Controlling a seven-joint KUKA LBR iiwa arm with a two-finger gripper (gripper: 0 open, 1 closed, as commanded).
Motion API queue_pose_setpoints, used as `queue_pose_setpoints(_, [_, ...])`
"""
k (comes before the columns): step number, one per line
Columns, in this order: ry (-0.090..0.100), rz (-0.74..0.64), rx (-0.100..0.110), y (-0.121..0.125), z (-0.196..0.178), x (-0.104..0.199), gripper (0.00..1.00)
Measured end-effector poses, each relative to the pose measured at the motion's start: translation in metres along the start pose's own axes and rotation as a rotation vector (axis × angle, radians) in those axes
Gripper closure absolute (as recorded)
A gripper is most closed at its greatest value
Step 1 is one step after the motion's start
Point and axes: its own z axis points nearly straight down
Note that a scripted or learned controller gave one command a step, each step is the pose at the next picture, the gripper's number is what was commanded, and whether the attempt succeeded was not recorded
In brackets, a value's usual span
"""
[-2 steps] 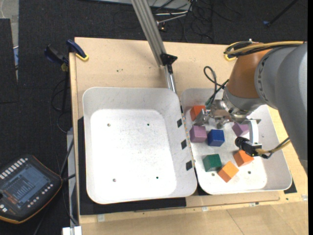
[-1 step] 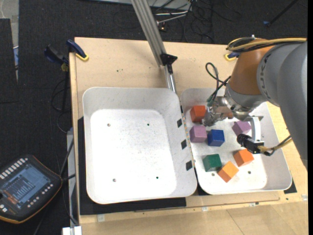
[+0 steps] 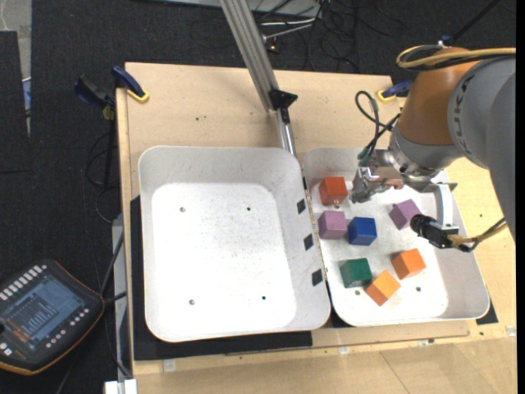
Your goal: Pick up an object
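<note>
Where the bench (image 3: 205,97) filled the middle of the frame, you had two white bins side by side on it. The left bin (image 3: 164,220), the larger in the frame, lay bare. The right bin (image 3: 459,298) held all seven blocks: an orange-red block (image 3: 332,190) at its upper left, a purple block (image 3: 332,223) touching a blue block (image 3: 362,231) below it, a second purple block (image 3: 404,213) to the right, then a green block (image 3: 355,272) and two orange blocks (image 3: 408,263) (image 3: 382,287) toward the lower edge. Open floor remained along that bin's lower right. The arm (image 3: 459,105) reached in from the upper right, and its gripper (image 3: 365,185) hung just right of the orange-red block; you could not tell how far it was open, nor whether it touched anything.
</note>
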Motion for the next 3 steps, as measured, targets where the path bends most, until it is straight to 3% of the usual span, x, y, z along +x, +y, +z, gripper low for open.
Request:
queue_pose_setpoints(2, [-0.001, -0.005, -0.002, 0.012, -0.105, 0.006, 1.0])
queue_pose_setpoints(3, [0.002, -0.009, 0.006, 0.018, -0.091, 0.061, 1.0])
